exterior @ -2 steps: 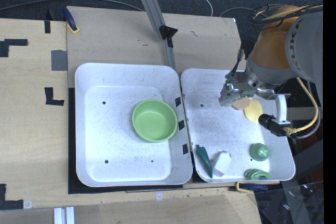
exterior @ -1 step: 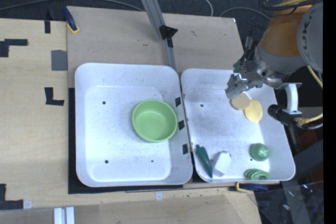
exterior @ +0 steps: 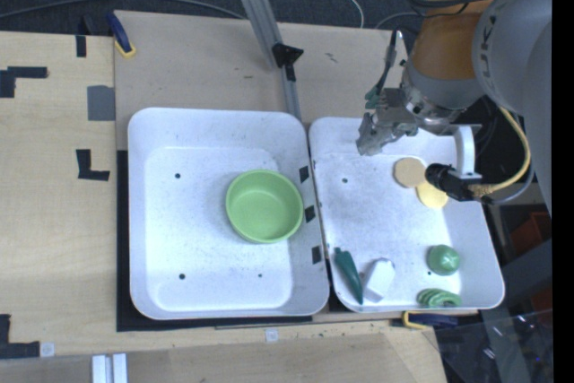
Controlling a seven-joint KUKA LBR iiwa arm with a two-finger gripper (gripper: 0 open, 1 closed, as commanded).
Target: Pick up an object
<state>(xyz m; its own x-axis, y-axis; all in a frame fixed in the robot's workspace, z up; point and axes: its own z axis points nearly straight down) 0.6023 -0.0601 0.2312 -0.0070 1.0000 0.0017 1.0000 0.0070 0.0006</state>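
From the overhead camera, the claw (exterior: 375, 139) is hanging over the far end of the right white bin (exterior: 359, 202), gripping nothing I can see; how wide it is I cannot tell. Nothing is picked yet: the tan round disc (exterior: 409, 171) is lying near it, the green plastic bowl (exterior: 263, 206) sitting in the left bin (exterior: 161, 193)

We see a light wood bench (exterior: 197, 58) w/ two shallow white bins side by side on it: left bin (exterior: 157, 193) and right bin (exterior: 359, 202), rims touching at the middle. Black tape marks (exterior: 88, 166) lie on the bench's left part, plus a grey patch (exterior: 101, 102). A blue-yellow clamp (exterior: 119, 34) sits at the far edge.
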